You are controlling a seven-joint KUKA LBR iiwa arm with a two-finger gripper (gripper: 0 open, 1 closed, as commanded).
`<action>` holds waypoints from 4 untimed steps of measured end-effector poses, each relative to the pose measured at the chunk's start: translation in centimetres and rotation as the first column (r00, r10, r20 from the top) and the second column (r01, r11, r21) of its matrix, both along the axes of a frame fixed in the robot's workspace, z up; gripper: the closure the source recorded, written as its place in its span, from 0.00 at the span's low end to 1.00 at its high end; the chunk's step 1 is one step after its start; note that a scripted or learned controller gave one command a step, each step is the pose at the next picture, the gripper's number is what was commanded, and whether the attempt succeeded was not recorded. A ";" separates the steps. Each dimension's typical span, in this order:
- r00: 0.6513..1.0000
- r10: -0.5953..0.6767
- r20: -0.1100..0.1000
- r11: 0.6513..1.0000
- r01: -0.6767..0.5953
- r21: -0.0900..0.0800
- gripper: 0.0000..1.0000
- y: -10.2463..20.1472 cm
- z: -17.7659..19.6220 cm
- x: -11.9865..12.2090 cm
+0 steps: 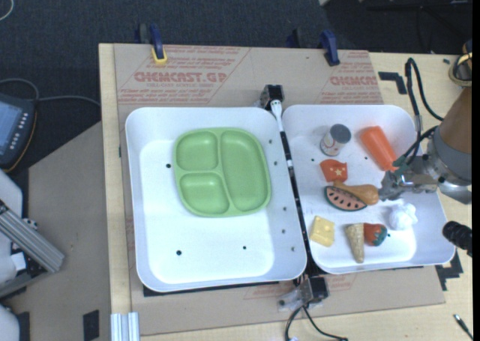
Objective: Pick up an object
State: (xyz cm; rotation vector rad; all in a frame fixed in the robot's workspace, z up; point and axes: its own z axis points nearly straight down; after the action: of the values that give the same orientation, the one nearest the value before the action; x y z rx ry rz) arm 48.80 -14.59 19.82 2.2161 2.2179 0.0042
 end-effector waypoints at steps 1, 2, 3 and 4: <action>1.000 0.000 -0.001 1.000 0.000 0.000 1.00 0.0 2.8 0.1; 1.000 0.005 -0.003 1.000 -0.005 0.003 1.00 4.2 1.8 2.8; 1.000 0.006 -0.003 1.000 -0.006 0.003 1.00 9.0 1.1 6.0; 1.000 0.006 -0.001 1.000 -0.006 0.003 1.00 13.8 2.8 8.6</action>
State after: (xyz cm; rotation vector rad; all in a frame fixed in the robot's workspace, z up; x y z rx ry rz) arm 57.37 -0.77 22.62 2.2121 2.2265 0.0066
